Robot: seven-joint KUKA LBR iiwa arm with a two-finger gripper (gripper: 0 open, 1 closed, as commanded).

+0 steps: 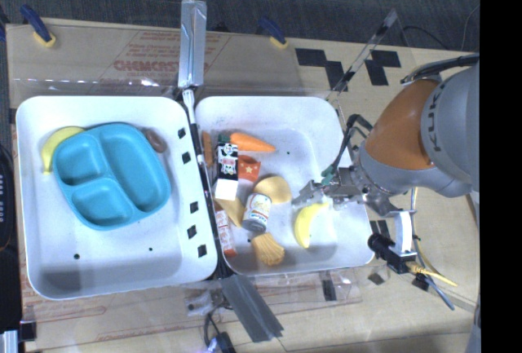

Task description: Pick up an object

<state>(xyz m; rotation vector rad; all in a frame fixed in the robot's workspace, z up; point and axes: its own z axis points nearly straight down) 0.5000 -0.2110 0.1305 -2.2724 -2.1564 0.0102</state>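
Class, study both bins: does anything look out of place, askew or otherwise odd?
Mostly ordinary clutter. One oddity: a yellow banana in the left bin lies partly tucked beneath the blue divided plate. In the right bin, a small jar lies tipped over.

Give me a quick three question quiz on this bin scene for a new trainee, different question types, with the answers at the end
1. True or false: the blue divided plate lies in the right bin.
2. Which lies nearest the gripper? A) carrot B) banana C) small jar
3. Fill in: a yellow item peeks out from under the plate's ____ edge.

Key: 1 false, it is in the left bin; 2 B; 3 left.
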